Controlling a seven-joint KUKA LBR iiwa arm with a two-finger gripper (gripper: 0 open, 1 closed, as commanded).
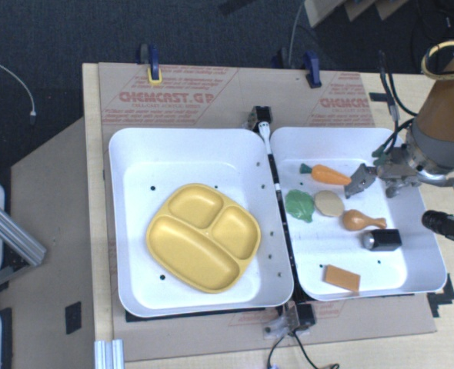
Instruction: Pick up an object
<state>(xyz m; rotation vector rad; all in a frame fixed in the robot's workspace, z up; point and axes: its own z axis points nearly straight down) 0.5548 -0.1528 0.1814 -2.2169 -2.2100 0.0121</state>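
The right bin (412,271) holds an orange carrot (328,175), a green leafy piece (298,205), a beige round piece (328,203), a tan pear-shaped piece (359,221), a black cylinder (383,240) and an orange-brown block (342,278). My gripper (377,181) hangs over the bin's upper right part, just right of the carrot and above the pear-shaped piece. Its two dark fingers stand spread apart with nothing between them.
The left bin (135,167) holds a yellow divided plate (204,237). A black divider with a clamp (261,118) runs between the bins. Blue clamps (153,58) grip the cardboard's far edge. Cables hang near the arm at right.
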